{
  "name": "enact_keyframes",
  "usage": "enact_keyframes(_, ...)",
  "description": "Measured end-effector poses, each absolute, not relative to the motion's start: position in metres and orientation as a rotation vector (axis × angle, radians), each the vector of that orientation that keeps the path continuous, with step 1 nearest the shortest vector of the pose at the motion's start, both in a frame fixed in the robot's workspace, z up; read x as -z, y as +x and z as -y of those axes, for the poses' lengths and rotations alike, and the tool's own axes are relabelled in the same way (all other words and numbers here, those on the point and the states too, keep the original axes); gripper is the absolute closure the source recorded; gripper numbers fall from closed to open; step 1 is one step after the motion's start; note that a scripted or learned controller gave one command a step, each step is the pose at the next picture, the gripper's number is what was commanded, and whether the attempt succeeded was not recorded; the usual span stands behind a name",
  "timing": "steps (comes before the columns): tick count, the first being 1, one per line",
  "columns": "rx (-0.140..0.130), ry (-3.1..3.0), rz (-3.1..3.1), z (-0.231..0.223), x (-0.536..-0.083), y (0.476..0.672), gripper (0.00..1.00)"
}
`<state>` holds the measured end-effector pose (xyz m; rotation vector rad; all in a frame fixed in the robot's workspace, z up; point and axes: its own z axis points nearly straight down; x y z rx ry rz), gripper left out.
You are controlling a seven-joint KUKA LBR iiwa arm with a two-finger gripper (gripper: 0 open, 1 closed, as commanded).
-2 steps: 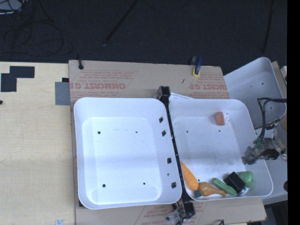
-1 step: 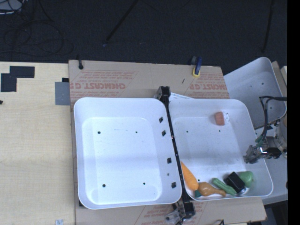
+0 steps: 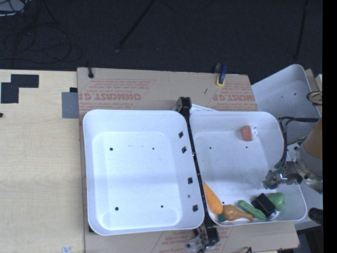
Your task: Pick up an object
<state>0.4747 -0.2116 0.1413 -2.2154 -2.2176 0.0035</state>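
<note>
I hang over the right bin's [image 3: 274,121] right rim, jaws [image 3: 274,179] unreadable as apart or together, with the black block [image 3: 264,204] just below, lying slantwise on the green toy [image 3: 254,210].

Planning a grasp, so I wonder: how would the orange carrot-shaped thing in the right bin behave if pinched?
The carrot-shaped thing tapers, so fingers may slide toward its thin end. It looks rounded, so a push could roll it. It leans against the right bin wall, likely hampering a clean pinch.

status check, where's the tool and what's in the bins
Tool low at right bin's right edge, nothing seen between its fingers. Orange carrot, green and black pieces clustered at near wall. Pink block alone at far side.
</note>
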Motion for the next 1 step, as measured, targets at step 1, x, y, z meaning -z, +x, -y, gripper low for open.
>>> enact_keyframes(1,-0.002,-2.220,2.217,0.2134,-0.1537,0.4754,1.00)
